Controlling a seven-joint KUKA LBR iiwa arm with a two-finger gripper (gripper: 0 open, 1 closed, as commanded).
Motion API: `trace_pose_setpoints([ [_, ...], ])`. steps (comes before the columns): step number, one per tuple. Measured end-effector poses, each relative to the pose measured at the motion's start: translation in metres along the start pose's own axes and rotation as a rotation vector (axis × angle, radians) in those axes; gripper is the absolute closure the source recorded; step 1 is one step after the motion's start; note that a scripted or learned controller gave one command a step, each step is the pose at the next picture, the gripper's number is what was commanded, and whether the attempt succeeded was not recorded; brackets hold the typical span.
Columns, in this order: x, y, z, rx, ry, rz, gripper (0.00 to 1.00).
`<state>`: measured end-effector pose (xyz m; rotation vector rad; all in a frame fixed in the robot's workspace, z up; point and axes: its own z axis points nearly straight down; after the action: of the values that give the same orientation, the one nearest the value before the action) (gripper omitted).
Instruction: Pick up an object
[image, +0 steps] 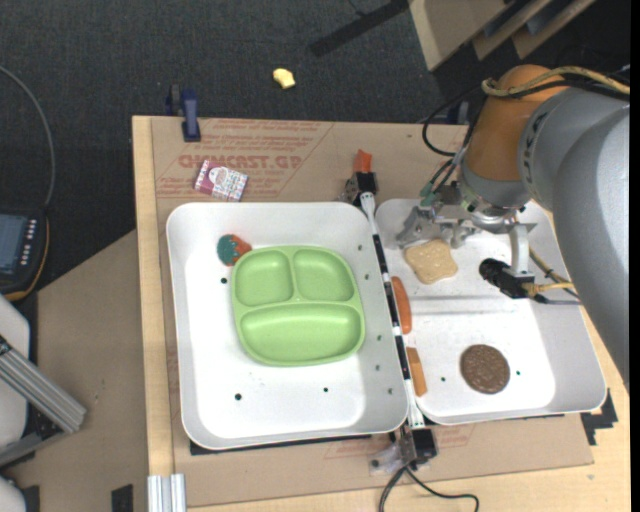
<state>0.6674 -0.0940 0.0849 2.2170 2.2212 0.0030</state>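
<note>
While hanging low over the far left corner of the right bin (555, 345), spread apart: fingers (414, 231) with nothing clamped between them. Just in front of the tips, flat on the bin floor, a tan bread-like slab (432, 262); hard to tell whether touched by the metal or merely close. Above the fingers, an orange band (505, 130) at the wrist, then the bulk of the grey arm (590, 190) reaching in from the right.

Toward the near side of the same bin, well apart from the slab, a round brown disc (485, 368). Along the seam between the two bins, an orange-red sausage shape (400, 305) lying lengthwise, and nearer the front a shorter orange piece (417, 372).

Across the seam, in the left bin (200, 380), a green three-part plate (297, 305), roughly centred. At the plate's far left corner, right beside the rim, a small round teal and red thing (233, 248).

Beyond the bins, on the cardboard-covered desk (290, 150): a small pink printed card (220, 180) at the far left, a blue clamp (185, 112) on the far edge, an orange-topped black clamp (362, 182) at the far end of the seam. Out on the dark floor, a yellow scrap (284, 77).
</note>
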Motion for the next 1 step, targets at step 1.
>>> trace_pose_setpoints([
  [1, -0.0015, -0.0159, 0.0, 0.006, 0.001, 0.002, 0.0],
])
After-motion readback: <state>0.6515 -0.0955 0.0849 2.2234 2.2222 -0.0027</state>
